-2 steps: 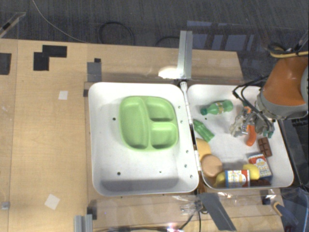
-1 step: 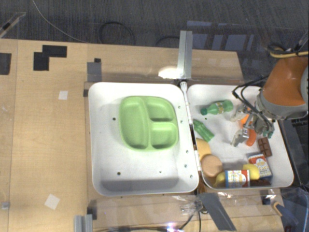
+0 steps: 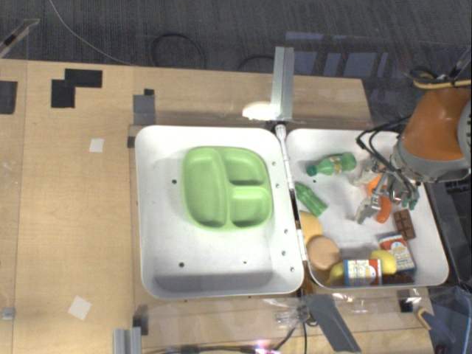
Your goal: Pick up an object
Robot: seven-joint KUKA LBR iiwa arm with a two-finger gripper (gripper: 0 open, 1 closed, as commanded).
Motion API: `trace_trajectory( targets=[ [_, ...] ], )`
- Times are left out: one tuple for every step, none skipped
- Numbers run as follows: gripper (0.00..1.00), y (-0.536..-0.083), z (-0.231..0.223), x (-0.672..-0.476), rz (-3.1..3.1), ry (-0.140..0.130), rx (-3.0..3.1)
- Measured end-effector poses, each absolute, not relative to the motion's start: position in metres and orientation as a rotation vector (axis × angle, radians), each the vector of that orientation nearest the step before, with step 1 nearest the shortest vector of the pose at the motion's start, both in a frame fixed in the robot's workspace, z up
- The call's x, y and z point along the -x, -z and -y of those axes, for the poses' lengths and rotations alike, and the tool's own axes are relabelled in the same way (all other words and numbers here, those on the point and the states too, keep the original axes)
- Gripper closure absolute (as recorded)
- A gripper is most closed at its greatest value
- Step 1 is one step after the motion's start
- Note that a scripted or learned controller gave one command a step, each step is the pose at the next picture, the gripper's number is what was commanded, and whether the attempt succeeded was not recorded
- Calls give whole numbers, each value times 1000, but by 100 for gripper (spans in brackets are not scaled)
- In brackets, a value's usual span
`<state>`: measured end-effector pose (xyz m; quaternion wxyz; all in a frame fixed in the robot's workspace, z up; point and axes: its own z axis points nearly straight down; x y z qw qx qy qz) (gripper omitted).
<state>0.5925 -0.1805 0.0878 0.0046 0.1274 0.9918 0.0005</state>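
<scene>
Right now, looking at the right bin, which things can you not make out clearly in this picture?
- Gripper, camera view: too small and cluttered with cables to tell whether the fingers are open or shut; an orange item lies at them, contact unclear.
- Bottle label: print too small to read.
- Arm: cut off by the right edge.
- Items along the right bin's bottom edge overlap one another, so outlines are uncertain.

Place: robot lab | Signs: wooden bench with black marker patches | 2 white bins fixed between metal brackets | loose cables on grey carpet | toy food as test items
</scene>
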Motion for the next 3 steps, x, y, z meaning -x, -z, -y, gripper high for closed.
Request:
trace_trajectory(
  targets=[
    [100, -100, 179, -597, -3098, 1, -385],
    [100, -102, 197, -526, -3022, -1, -857],
    [0, -102, 197, -527, -3022, -1, -855]
  ],
)
